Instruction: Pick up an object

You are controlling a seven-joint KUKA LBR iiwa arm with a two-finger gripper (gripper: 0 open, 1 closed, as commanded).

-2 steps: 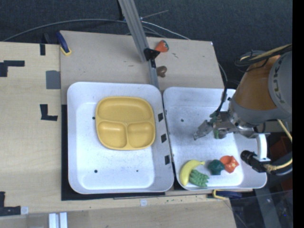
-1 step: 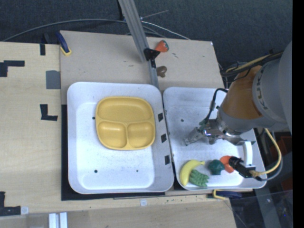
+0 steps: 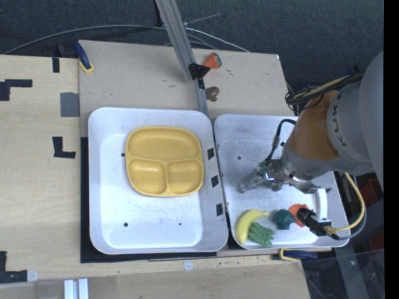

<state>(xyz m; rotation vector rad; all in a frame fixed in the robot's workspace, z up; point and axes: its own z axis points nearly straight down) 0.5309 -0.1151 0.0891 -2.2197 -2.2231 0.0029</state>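
Your gripper [image 3: 252, 180] hangs over the bare middle of the right bin [image 3: 243, 132], its tip aimed toward nine o'clock, with the arm [image 3: 318, 142] coming in from three o'clock. The things worth picking all sit in that bin's near edge, toward five and six o'clock from the gripper and apart from it, not under it.

Nearest is the banana [image 3: 247, 220], roughly at six o'clock from the tip. Its long axis runs from about seven to one o'clock, curving up at the far end. The green toy [image 3: 261, 233] lies touching its lower side, so a grab there risks catching both. The teal piece [image 3: 283, 218] sits just beside the banana's upper tip, and the orange piece [image 3: 299, 210] is next along toward three o'clock, close by the arm's black fitting.

The fingers look spread and slack, two pale prongs fanned apart, with nothing between them and nothing touching them that you can see. Judge it as empty-handed.

To take the banana you would need to come back toward six o'clock and turn the fingers across its long axis. The yellow tray [image 3: 165, 161] in the left bin [image 3: 100, 167] lies well apart at nine o'clock.
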